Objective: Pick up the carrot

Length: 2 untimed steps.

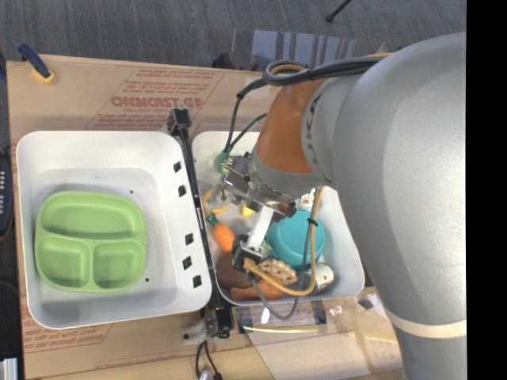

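Nearest the lens, the grey arm (404,172) blocks much of the right bin (348,252). Its gripper (238,190) hangs low inside that bin, and whether it is spread or pressed together cannot be told. The carrot (224,237) lies by the bin's left wall, just below the gripper and partly covered. A teal cup (289,240) sits beside it, half hidden. A green plate (91,241) lies in the left bin (47,157).

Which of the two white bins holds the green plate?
The bin on the view's left: the green plate lies flat in it. The other bin, under the arm, holds the carrot and a teal cup.
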Motion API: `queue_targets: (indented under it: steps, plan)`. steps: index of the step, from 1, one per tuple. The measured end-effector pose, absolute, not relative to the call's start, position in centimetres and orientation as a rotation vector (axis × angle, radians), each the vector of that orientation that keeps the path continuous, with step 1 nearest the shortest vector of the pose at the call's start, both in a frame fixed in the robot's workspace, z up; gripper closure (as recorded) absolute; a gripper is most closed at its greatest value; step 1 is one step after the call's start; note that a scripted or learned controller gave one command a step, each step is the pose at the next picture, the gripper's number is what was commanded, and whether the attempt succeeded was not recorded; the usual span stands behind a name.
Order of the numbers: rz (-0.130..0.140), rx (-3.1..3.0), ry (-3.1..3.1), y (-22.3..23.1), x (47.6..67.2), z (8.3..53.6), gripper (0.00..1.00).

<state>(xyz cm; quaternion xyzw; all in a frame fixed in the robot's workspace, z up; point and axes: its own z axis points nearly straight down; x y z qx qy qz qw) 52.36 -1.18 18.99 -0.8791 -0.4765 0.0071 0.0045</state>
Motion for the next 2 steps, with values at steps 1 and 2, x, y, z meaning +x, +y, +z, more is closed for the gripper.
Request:
queue_targets:
  steps: [1, 2]
  plan:
    - [0.026, -2.814, -1.387, -11.2, 58.2, 14.8, 0.0]
    - [0.006, -2.698, -1.581, -16.7, 59.4, 9.2, 0.0]
